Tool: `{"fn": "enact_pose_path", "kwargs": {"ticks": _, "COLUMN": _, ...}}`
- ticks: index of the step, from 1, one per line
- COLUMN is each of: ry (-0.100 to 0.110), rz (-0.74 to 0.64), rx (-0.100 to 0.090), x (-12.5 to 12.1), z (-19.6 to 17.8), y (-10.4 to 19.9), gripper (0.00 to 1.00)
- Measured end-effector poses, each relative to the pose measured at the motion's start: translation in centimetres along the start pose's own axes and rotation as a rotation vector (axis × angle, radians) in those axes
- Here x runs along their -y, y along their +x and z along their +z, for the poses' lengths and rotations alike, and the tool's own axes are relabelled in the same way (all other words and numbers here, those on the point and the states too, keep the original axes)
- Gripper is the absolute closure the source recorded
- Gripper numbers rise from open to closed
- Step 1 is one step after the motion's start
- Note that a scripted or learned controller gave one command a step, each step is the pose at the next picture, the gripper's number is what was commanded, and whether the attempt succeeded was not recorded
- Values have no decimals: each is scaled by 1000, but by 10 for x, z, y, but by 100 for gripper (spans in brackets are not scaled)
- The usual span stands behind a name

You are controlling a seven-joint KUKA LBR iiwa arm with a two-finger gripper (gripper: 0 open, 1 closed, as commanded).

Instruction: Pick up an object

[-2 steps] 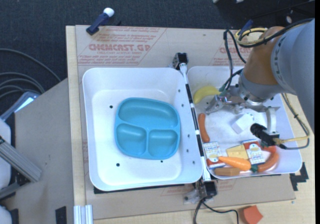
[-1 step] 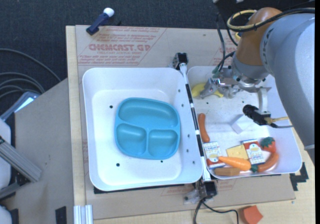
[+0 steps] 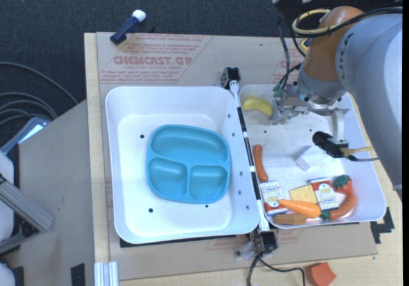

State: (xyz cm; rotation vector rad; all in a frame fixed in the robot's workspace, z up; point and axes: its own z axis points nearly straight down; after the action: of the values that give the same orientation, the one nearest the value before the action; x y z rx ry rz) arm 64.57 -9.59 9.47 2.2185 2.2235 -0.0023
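You see the gripper [image 3: 279, 114] at three o'clock of the banana [image 3: 257, 106] in the right bin [image 3: 376, 205]; I cannot tell how open it is

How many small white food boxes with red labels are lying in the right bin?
2, both lying in the right white bin near its front edge: one small white box with a red label beside the orange carrot, the other further right. The arm may hide more.
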Motion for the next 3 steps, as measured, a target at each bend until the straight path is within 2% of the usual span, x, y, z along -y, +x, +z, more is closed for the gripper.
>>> {"fn": "enact_pose_path", "kwargs": {"ticks": 1, "ry": -2, "rz": 2, "rx": 0, "x": 34, "z": -92, "y": -48, "gripper": 100}}
{"fn": "enact_pose_path", "kwargs": {"ticks": 2, "ry": -1, "rz": 2, "rx": -1, "x": 34, "z": -92, "y": -48, "gripper": 0}}
{"fn": "enact_pose_path", "kwargs": {"ticks": 3, "ry": -3, "rz": 1, "rx": 0, "x": -21, "z": 6, "y": -43, "gripper": 0}}
